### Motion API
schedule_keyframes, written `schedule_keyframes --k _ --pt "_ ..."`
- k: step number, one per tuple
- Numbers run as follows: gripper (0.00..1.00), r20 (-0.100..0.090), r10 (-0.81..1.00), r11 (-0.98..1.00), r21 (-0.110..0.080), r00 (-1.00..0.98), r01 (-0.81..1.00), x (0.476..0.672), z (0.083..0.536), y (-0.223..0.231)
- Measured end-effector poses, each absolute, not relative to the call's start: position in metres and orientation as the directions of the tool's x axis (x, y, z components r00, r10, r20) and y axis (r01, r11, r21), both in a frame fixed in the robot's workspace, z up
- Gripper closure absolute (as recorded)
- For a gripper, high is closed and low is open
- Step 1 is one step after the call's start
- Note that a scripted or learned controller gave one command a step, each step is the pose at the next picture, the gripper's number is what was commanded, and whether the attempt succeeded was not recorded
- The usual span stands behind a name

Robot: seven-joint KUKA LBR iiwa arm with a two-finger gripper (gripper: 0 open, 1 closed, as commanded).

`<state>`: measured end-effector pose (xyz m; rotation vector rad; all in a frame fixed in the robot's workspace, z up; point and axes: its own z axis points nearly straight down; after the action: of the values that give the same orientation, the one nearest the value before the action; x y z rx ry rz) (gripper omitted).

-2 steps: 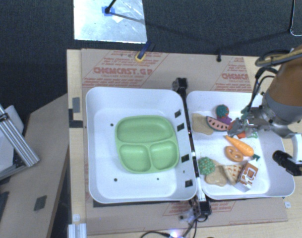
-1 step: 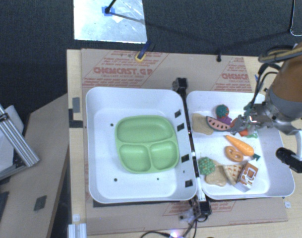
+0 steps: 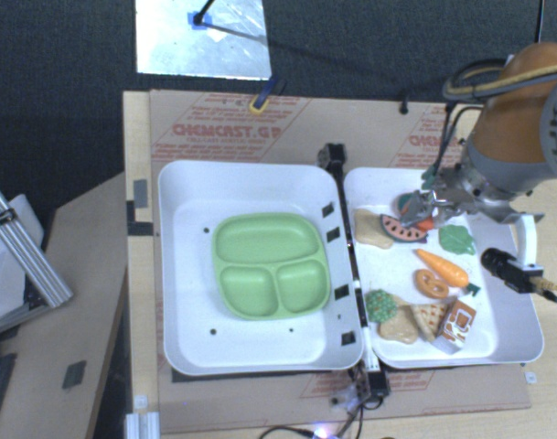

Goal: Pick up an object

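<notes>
Claw (image 3: 423,207): low over the right bin (image 3: 525,332), grip state unclear.
Watermelon slice (image 3: 403,228): just below the claw, touching or nearly.
Long axis: runs left-right, rind edge downward.

White bins (image 3: 260,176). Pale green tray (image 3: 269,265). Red watermelon slice (image 3: 403,229), dark green rind, black seeds. Orange carrot (image 3: 442,266), green tip. Green leaf (image 3: 456,239). Green broccoli (image 3: 381,305). Orange-brown pretzel (image 3: 432,285). Tan pieces (image 3: 372,227) and (image 3: 397,329). Brown-and-white box (image 3: 457,323). Grey arm (image 3: 511,149), orange band above. Tan board (image 3: 287,131), red lettering. Yellow clip (image 3: 259,104). Silver sheet (image 3: 203,26), blue patch. Dark backdrop.
</notes>
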<state>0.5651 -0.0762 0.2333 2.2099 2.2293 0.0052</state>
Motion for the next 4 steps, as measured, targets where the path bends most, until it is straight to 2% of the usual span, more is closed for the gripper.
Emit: schedule_keyframes --k 1,2,3,4 --pt "1.0 0.001 1.0 0.009 0.003 -0.009 1.0 0.586 0.233 -0.037" --pt "1.0 -0.001 1.0 0.0 0.0 0.0 1.0 0.583 0.216 -0.053" --pt "1.0 0.0 1.0 0.005 0.002 -0.005 1.0 0.594 0.224 -0.042" --pt "1.0 0.0 1.0 0.001 0.001 -0.001 1.0 0.582 0.234 -0.05"
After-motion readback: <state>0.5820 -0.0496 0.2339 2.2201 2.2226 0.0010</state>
